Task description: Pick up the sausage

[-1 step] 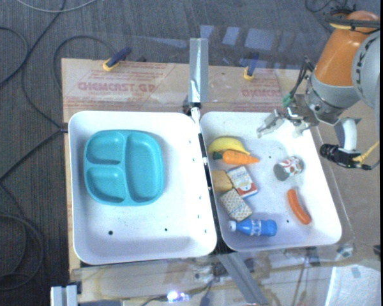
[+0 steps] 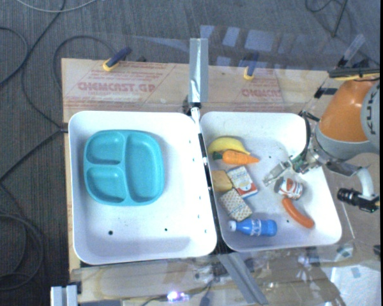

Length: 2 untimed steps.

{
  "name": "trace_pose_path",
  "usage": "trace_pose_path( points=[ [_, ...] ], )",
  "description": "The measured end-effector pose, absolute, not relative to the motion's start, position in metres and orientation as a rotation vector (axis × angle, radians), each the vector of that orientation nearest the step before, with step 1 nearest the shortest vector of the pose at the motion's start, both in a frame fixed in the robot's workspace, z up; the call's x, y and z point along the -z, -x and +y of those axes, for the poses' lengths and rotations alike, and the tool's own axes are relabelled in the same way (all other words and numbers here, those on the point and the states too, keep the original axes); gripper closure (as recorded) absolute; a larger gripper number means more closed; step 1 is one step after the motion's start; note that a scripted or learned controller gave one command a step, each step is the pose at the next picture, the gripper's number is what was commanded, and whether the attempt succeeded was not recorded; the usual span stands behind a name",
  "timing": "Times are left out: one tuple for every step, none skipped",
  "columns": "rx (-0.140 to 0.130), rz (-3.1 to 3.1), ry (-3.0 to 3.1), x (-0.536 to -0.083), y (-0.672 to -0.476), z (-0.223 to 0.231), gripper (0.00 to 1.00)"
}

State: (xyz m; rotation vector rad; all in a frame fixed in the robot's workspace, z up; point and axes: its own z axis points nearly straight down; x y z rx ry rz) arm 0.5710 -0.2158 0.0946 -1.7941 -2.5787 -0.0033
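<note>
Camera view, fingers (image 2: 278,171) blurred, spread unclear; sausage (image 2: 297,213) lying apart, arm partly cropped

A flat bench topped with a pale brown printed board (image 2: 147,88) is seen from above, set on grey carpeted floor (image 2: 25,75). 2 shallow white plastic bins are borne side by side on it, their inner rims touching: the left bin (image 2: 140,234) and the right bin (image 2: 319,231). 2 yellow-handled clamps (image 2: 116,58) (image 2: 247,72) are fixed at the board's far edge, and an upright grey metal post (image 2: 198,75) is placed between them.
</note>
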Motion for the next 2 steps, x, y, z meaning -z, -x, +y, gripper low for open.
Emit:
trace_pose_path(
  points=[
    [0.024,-2.518,1.896,-0.092,-0.526,-0.215,0.00],
    [0.017,-2.602,1.792,-0.092,-0.492,-0.215,0.00]
  ],
)
